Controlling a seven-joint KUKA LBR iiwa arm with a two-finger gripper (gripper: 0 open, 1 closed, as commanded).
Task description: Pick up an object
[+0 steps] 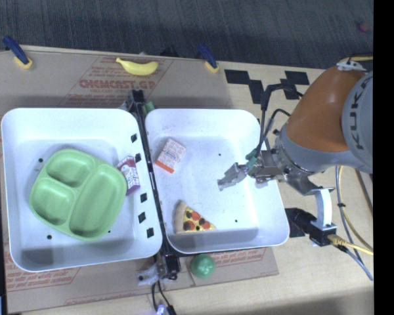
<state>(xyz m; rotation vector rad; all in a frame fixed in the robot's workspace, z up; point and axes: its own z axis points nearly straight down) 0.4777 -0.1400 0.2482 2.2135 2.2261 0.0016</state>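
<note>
My gripper (228, 178) hangs over the right part of the right bin (249, 120), its fingers pointing left with nothing between them that I can make out. A small orange and white box (171, 155) lies in the upper left of that bin. A toy pizza slice (194, 220) rests near the bin's front wall, below and left of the gripper. In the left bin (26, 120) sits a green divided plate (78, 193), with a small dark red packet (129, 172) at its right edge.
A yellow banana (137, 65) lies on the cardboard behind the bins. A green ball (201, 265) sits on the bench in front of the right bin. Blue clamps (17, 52) hold the cardboard's back edge. Cables run at the right.
</note>
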